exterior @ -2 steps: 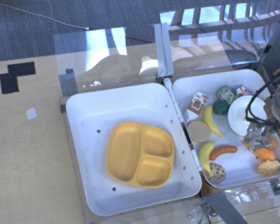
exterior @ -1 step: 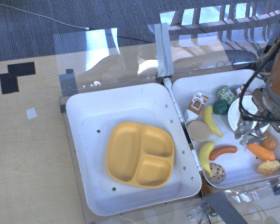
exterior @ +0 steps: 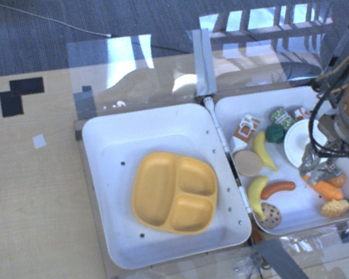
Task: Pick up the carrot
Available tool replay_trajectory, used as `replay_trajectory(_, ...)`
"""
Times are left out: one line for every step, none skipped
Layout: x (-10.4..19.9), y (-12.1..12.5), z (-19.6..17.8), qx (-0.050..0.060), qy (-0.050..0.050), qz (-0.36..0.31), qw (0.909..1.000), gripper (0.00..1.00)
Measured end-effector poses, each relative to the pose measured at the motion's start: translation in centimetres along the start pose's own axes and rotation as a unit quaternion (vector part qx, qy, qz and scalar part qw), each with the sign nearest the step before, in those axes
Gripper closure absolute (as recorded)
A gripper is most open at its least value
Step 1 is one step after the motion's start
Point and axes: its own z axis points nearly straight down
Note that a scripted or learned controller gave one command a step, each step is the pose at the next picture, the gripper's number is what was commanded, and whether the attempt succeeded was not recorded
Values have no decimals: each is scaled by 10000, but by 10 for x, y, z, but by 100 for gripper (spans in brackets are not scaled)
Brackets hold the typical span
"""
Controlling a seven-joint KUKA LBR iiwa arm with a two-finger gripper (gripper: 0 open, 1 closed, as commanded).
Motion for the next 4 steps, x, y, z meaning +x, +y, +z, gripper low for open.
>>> replay_trajectory(9, 3, 31, -21, 12, -1606, 9870, 100)
replay_trajectory(23, -30, 12, -9, 5, -620, 9981, 100)
replay_trajectory(-2, -19, 81, 11, -1, -1556, 9878, 100)
replay_trajectory(9, -46, 26, 5, -6, -398, 9992, 100)
